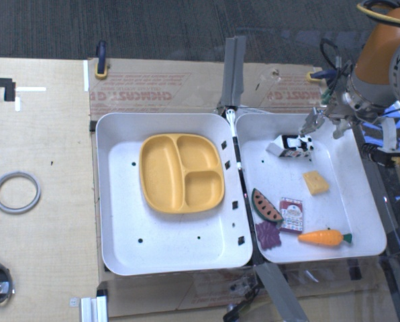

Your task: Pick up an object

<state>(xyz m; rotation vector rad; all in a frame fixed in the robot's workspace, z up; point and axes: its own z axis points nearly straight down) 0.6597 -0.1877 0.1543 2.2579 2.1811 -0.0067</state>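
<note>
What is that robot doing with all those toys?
The robot arm reaches in from the right, with its gripper over the far edge of the right bin. It is near the black-and-white toy. Also in that bin lie a yellow block, a watermelon slice, a small red box, purple grapes and a carrot. The left bin holds a yellow divided plate.

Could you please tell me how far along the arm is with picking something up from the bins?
Nothing looks picked up yet. The hand hovers over the far edge of the right bin, just above the black-and-white toy cow, which lies on the bin floor. The cheese, carrot and watermelon slice also lie untouched. Lowering, gripping and lifting remain.
</note>
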